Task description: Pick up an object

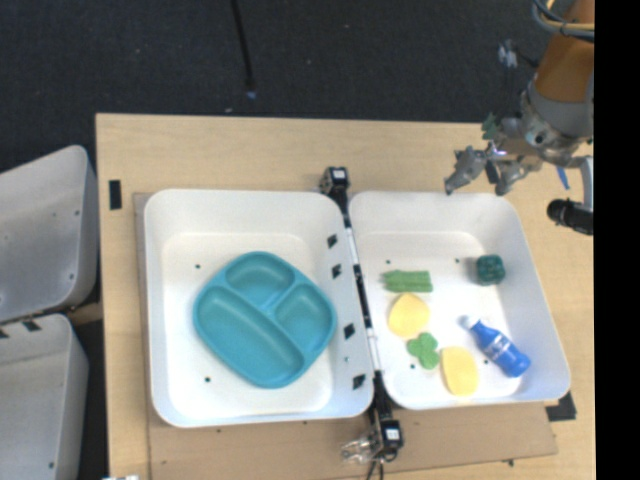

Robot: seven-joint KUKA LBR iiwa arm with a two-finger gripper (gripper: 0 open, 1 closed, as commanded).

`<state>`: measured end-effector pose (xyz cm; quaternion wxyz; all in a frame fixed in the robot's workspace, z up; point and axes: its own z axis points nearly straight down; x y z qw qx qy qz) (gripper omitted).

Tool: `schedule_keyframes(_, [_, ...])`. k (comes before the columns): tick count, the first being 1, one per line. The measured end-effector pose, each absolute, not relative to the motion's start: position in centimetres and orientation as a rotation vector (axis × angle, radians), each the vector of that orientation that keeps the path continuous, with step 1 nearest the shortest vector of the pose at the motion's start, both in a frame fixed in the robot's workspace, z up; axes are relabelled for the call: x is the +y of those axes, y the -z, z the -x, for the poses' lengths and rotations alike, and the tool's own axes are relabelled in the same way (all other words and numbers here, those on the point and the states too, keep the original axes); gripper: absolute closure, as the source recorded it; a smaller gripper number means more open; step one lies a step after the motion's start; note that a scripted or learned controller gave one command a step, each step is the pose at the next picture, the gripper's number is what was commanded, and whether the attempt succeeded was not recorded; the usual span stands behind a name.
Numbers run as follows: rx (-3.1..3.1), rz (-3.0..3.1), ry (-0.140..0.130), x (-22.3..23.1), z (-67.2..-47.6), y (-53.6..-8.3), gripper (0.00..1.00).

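The right bin (520, 233) holds several small objects: a flat green block (407, 281), a dark green lump (489, 268), a yellow round piece (408, 314), a small green piece (424, 349), a second yellow piece (460, 370) and a blue bottle (497, 346) with a white cap. My gripper (482, 174) hangs above the bench just beyond the far rim of the right bin, well apart from all of them. Its fingers are spread open with nothing between them.
A blue divided plate (265, 316) lies in the left bin (160, 268). A black hinge strip (352, 288) runs between the two bins. The wooden bench top (250, 153) shows bare behind the bins. White panels (40, 228) stand at the far left.
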<state>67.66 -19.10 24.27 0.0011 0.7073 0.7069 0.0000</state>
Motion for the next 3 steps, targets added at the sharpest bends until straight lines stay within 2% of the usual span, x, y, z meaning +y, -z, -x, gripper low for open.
schedule_keyframes(3, [2.219, -2.221, 0.002, -20.2, -67.7, -10.0, 0.0])
